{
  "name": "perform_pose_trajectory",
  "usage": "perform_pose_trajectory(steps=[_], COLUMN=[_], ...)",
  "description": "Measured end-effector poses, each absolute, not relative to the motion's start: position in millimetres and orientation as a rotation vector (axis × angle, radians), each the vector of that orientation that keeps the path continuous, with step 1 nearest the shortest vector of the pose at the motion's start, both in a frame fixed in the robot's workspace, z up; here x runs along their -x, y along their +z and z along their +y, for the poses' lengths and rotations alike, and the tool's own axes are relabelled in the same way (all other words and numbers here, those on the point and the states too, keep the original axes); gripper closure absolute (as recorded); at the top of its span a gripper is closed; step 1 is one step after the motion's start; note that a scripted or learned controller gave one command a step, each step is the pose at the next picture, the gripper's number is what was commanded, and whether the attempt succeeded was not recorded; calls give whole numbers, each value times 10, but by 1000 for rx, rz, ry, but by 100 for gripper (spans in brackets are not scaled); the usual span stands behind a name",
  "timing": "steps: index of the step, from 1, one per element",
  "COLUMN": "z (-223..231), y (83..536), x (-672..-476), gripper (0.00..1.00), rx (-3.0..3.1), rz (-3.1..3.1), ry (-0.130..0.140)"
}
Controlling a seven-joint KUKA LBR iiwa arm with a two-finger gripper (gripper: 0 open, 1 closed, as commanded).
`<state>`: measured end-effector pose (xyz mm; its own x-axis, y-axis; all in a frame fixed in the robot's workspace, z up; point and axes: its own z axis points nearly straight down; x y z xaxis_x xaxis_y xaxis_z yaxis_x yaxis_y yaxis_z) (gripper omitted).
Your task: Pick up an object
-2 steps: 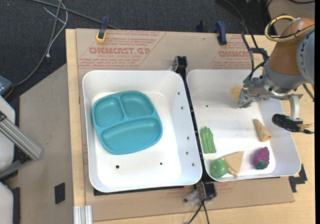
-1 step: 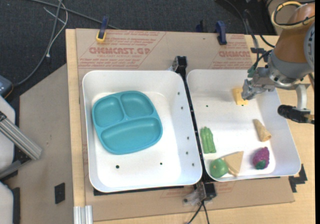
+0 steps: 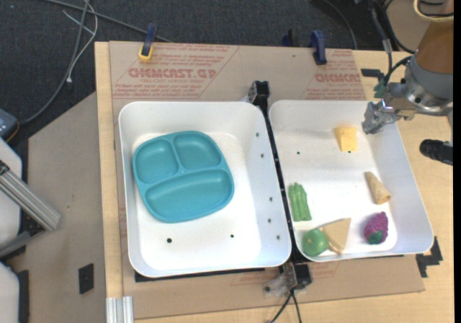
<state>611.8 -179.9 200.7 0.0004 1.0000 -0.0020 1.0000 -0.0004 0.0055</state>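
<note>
- A cardboard-topped bench (image 3: 216,73) is carrying two shallow white bins side by side, with the left bin (image 3: 144,242) holding a teal divided plate (image 3: 184,175).
- The right bin (image 3: 310,123) is holding the loose food pieces from which the arm may choose.
- The grey KUKA arm (image 3: 432,62) is reaching in from the right, with its gripper (image 3: 374,118) hanging over the bin's upper right rim; whether its jaws are wide or narrow cannot be told from this angle, and nothing is showing between them.
- A yellow cheese block (image 3: 347,138) is lying nearest, just beside the gripper, to its left and slightly toward the viewer, with its longer side running roughly up the bin.
- A tan cone (image 3: 377,187) is lying further toward the near edge, pointing along the right wall.
- A green pod (image 3: 299,201), a tan wedge (image 3: 336,232), a green ball (image 3: 314,242) and purple grapes (image 3: 375,227) are clustering well apart from the gripper.
- Judging by position, the cheese block is looking like the likeliest target, calling for a short move left and down.
</note>
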Motion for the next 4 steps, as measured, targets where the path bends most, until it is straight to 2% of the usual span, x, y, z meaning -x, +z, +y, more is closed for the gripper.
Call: perform_pose_trajectory(steps=[1, 2, 4], z=[-1803, -1304, -361], y=[2259, 2356, 2159], x=[-6130, -6000, -5762], gripper=[100, 100, 100], rx=[-2218, -2219, -2220], rz=[2221, 2231, 2232], ry=[2, 1, -2])
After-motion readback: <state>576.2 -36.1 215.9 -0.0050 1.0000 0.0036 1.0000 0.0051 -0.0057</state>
